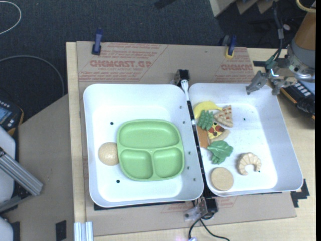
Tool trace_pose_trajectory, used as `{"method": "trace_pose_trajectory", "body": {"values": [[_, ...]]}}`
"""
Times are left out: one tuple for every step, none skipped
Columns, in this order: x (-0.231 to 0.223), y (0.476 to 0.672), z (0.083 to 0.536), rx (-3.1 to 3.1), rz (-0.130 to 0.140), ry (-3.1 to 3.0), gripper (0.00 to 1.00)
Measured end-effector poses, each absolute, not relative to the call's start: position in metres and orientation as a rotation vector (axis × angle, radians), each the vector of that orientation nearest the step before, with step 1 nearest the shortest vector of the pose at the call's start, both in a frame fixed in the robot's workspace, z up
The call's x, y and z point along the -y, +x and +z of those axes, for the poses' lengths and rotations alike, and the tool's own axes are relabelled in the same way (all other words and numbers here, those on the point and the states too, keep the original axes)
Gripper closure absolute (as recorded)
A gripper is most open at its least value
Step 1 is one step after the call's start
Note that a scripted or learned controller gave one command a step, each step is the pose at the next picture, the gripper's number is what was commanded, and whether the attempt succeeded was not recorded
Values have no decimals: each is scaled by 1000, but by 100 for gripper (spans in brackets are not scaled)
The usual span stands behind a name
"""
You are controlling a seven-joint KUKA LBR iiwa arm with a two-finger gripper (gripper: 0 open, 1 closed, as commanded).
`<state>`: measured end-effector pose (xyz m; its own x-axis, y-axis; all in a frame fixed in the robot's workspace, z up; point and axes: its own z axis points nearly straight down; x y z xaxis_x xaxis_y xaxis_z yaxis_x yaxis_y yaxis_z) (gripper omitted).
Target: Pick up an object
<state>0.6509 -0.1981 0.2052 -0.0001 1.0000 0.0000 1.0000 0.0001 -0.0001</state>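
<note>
While nothing sits between my fingers, the left bin (pixel 95 134) holds a round tan bun (pixel 108 153) touching a green divided tray (pixel 149 148). Across the divider, the right bin (pixel 266 134) carries a cluster: a yellow banana (pixel 205 107), green leafy pieces (pixel 219 150), and pizza slices (pixel 220 122) bunched near its left wall. Nearer the front lie a round cookie (pixel 221 178) and a croissant (pixel 249 163). My gripper (pixel 265 82) hovers over the right bin's far rim, fingers spread apart, well apart from the food.
</note>
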Motion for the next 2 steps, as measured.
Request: {"method": "trace_pose_trajectory", "body": {"values": [[141, 579, 180, 2217, 4, -2214, 0], [98, 562, 81, 2217, 6, -2211, 0]]}}
